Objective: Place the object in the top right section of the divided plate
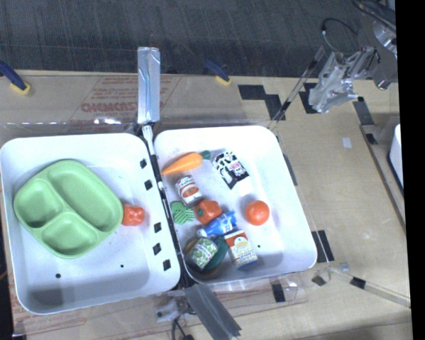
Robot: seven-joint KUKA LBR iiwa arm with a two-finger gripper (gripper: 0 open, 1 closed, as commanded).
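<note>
A light green divided plate (31, 200) with three sections lies in the left bin (83, 286), toward its left side. A small orange-red toy (132, 215) rests on the bin floor, touching or just off the plate's right rim. My gripper (324, 98) hangs outside the bins, above the bench beyond the right bin's far right corner, well away from the plate and all the toys. Nothing can be seen in its grasp.
The right bin (290, 225) holds several toy foods: a carrot (182, 163), a cow-patterned carton (230, 168), a small jar (189, 190), a red pepper (208, 210), an orange ball (256, 212), a blue carton (219, 224) and a green can (202, 251). A taped divider (148, 84) runs between the bins.
</note>
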